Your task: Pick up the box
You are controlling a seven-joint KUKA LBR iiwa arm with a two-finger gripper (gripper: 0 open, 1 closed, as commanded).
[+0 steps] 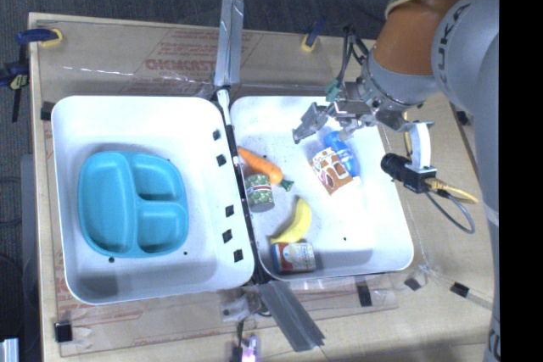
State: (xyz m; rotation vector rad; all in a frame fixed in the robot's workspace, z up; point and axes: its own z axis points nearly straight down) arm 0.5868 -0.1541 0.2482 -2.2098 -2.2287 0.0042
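Camera view: box (pixel 334 166), label unreadable

tray (pixel 131 201) in left bin (pixel 68 119); box (pixel 334 166) (right bin (pixel 386 246)) behind banana (pixel 293 221)

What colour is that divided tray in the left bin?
Light blue, a plain turquoise; the divided tray shows clearly in the camera view.

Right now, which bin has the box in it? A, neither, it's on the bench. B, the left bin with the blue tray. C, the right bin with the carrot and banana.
C: the box lies in the right bin near the carrot and banana, just under the hand.
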